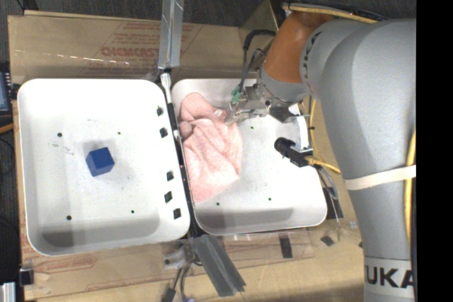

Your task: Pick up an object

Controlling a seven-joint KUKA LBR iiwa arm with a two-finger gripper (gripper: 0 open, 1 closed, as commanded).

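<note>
Pincer was down in the right bin, right at the far edge of the pink cloth; can't tell its state. 1 blue cube sat in the left bin.

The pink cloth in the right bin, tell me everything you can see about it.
The pink cloth looks like soft, fuzzy fabric, pale pink, crumpled into folds rather than spread flat. It lies in the right bin, bunched against the left wall by the divider, running from near the back down past the middle. It rests on the bin floor. The gripper sits at its upper right edge; whether it touches or holds the cloth cannot be told.
</note>
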